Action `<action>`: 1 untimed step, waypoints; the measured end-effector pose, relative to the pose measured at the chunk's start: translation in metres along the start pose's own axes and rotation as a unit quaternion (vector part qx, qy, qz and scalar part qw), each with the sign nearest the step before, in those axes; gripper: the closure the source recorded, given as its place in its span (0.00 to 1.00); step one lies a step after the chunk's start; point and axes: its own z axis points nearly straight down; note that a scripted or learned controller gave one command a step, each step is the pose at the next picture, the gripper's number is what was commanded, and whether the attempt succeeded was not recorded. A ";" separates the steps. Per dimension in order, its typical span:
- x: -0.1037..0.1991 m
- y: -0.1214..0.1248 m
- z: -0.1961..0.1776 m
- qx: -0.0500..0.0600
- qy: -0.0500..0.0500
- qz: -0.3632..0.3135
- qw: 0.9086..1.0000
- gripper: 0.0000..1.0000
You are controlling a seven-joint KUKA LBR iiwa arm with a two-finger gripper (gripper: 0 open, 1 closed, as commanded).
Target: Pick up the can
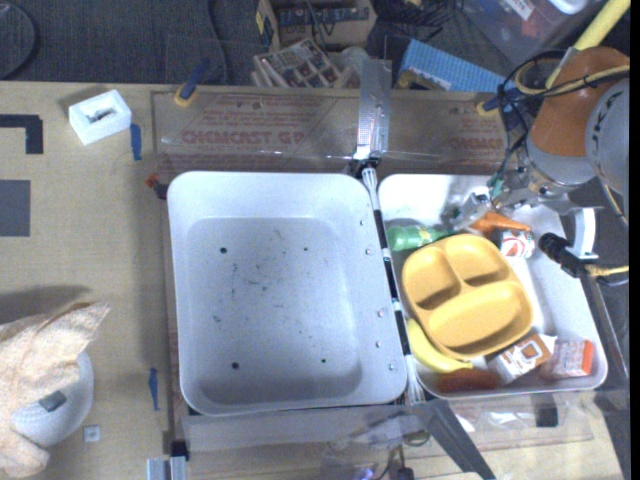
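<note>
Can (516, 241) (partly hidden), right bin (596, 340), beside yellow plate (467, 293)

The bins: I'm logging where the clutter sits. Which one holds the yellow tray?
The right bin, under the arm; the yellow tray lies in it among small items.

Beyond my pale wooden bench (90, 228) lies dark grey carpet (110, 18), cluttered with cables (235, 13), a cardboard box (310, 8) and a blue pad (440, 68).
</note>
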 end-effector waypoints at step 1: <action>0.029 0.006 -0.004 -0.004 -0.014 -0.024 1.000 0.00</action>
